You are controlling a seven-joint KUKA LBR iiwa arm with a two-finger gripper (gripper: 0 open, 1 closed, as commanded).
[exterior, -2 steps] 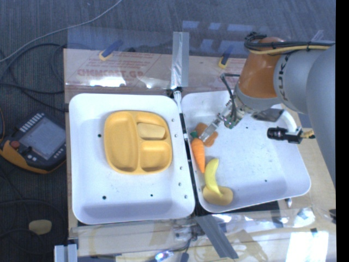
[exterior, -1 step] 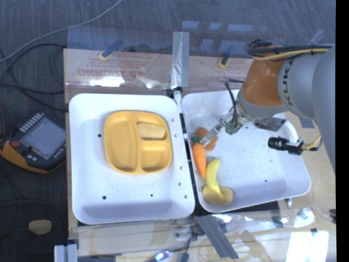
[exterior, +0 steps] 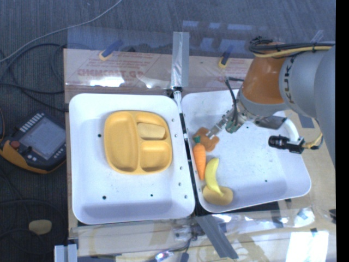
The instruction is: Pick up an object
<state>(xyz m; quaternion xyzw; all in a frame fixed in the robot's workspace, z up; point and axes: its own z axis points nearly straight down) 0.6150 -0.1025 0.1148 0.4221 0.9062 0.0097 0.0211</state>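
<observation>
gripper over right bin, near its left wall | jaw state: cannot tell | carrot lies toward left wall, long axis along it

Carrot and banana (touching) by right bin's left wall.

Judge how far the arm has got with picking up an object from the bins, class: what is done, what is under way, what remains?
Done: the arm has reached into the right bin, and its gripper is low beside the orange toy. Under way: an approach, apparently toward that toy. Left: the grasp and lift. The carrot and banana lie on the bin floor, and the yellow tray sits in the left bin.
</observation>
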